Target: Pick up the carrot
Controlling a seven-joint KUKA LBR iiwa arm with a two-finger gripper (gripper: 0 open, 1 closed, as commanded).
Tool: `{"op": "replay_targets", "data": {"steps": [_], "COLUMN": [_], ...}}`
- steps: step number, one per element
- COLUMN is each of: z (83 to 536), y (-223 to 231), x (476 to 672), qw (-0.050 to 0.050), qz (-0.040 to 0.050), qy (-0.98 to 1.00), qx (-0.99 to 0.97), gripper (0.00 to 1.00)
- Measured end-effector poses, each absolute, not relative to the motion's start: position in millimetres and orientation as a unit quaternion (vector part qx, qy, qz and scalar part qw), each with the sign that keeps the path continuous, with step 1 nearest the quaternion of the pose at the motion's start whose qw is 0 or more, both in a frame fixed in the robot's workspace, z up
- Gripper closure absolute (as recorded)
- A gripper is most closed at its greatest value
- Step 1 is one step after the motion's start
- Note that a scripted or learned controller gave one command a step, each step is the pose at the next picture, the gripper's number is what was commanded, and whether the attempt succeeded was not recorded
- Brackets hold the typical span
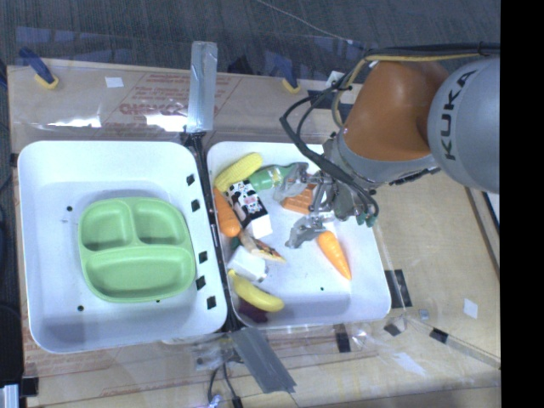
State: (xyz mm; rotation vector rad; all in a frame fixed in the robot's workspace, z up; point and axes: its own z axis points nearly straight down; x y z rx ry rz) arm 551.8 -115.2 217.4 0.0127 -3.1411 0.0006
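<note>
fingers [308, 228] hovering in right bin [365, 300], spread apart, holding nothing, carrot [334, 254] just beside them

Orange carrot [334, 253] lies slanted on the right bin's [365, 300] floor.

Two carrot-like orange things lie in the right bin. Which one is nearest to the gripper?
The carrot lying alone on the bin floor, just below the gripper. The other orange one lies by the left wall.
</note>
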Motion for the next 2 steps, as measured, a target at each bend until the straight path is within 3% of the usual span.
{"op": "replay_targets", "data": {"steps": [1,2], "z": [92,103], "y": [-189,-187], "x": [577.9,579.8], "qw": [-0.001,-0.002], "qz": [0.0006,0.0005], "qy": [-0.999,-0.999], "qx": [-0.055,-0.050], "gripper": [0.00,1.00]}}
